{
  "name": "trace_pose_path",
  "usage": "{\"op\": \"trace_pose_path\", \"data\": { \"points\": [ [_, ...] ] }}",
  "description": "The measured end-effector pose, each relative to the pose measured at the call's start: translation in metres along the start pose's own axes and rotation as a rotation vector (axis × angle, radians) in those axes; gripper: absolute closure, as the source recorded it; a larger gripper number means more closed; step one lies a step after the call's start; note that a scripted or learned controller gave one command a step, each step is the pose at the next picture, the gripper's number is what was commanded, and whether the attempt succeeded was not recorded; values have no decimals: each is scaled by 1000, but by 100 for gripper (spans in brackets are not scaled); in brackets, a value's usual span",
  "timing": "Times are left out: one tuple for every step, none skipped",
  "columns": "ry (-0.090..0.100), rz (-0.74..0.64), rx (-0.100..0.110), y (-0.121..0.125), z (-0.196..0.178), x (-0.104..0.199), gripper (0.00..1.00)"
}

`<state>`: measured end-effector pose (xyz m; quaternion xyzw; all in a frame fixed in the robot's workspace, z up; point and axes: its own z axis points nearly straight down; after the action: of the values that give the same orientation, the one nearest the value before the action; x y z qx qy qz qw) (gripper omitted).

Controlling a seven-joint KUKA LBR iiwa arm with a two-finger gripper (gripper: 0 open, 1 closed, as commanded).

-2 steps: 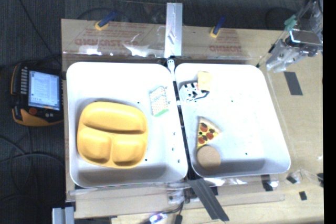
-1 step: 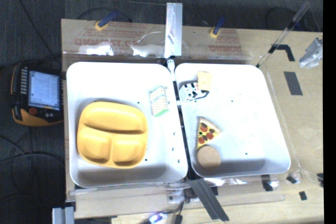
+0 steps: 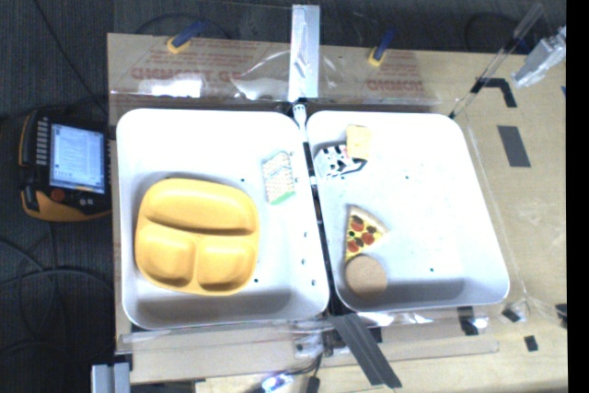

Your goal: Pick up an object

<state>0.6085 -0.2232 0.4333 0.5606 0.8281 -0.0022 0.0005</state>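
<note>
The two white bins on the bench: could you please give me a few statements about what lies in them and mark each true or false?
1. The yellow divided tray lies in the left bin. True.
2. The pizza slice toy lies in the left bin. False: it lies in the right bin, near the divider.
3. A round brown disc sits just below the pizza slice toy in the picture. True.
4. The small patterned card rests on top of the yellow divided tray. False: it lies apart on the bin floor, up and to the right of it.
5. The right bin holds four yellow trays. False: it holds only small items.
</note>
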Motion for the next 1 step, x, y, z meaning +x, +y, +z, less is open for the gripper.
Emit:
{"op": "trace_pose_path", "data": {
  "points": [
    [-1, -304, -2, 30, -1, -12, 100]
  ]
}}
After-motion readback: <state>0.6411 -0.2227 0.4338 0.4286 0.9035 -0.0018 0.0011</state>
